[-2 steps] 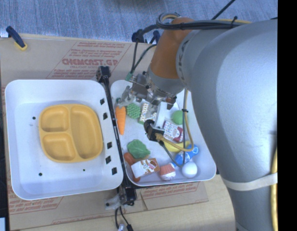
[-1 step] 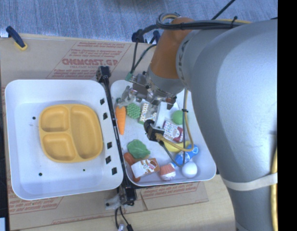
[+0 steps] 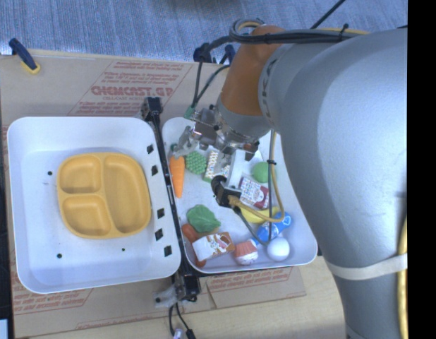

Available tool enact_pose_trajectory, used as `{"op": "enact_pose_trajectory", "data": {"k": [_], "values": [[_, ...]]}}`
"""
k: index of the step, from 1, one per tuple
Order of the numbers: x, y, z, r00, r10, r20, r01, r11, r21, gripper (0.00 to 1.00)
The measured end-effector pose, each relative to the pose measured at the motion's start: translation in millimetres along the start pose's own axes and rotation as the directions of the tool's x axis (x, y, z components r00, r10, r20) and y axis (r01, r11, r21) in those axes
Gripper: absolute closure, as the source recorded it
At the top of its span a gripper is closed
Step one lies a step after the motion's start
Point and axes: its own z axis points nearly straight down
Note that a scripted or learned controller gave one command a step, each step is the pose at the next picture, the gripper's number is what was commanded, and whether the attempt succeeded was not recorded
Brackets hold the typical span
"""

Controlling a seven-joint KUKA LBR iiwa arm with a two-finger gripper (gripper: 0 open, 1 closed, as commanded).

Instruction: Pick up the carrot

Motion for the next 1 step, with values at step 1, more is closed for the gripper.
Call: {"op": "enact_pose_trajectory", "data": {"k": [1], "values": [[0.0, 0.0, 0.0, 1.000, 0.000, 0.000, 0.000, 1.000, 0.000, 0.00]]}}
